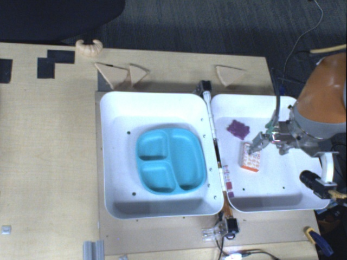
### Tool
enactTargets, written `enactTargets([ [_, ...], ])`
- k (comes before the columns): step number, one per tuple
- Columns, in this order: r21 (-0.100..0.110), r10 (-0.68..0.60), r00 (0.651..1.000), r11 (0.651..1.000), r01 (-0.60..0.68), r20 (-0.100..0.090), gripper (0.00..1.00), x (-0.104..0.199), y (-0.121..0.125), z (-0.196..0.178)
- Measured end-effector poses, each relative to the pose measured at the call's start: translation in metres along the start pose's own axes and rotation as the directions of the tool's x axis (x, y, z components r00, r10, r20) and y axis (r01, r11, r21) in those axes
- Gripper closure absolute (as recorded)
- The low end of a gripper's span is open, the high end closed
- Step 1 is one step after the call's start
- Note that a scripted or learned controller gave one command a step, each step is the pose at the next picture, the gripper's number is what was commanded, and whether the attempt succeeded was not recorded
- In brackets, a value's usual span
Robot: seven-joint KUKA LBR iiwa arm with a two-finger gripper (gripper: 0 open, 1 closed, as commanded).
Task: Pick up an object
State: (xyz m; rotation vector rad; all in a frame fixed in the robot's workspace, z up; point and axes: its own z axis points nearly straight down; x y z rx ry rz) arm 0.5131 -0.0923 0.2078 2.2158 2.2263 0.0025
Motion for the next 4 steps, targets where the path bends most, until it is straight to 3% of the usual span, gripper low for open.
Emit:
enactTargets([
  [1, -0.013, 0.002, 1.000, 1.000, -0.002, 0.002, 0.00, -0.041, 0.022, 0.110],
  [2, -0.016, 0.001, 1.000, 1.000, -0.001, 0.002, 1.00, -0.041, 0.024, 0.099],
  [3, -0.002, 0.004, 1.000, 1.000, -0.004, 0.002, 1.00, -0.093, 0.069, 0.114],
  [4, -0.002, 0.003, 1.000, 1.000, -0.003, 0.001, 0.00, -0.093, 0.069, 0.114],
])
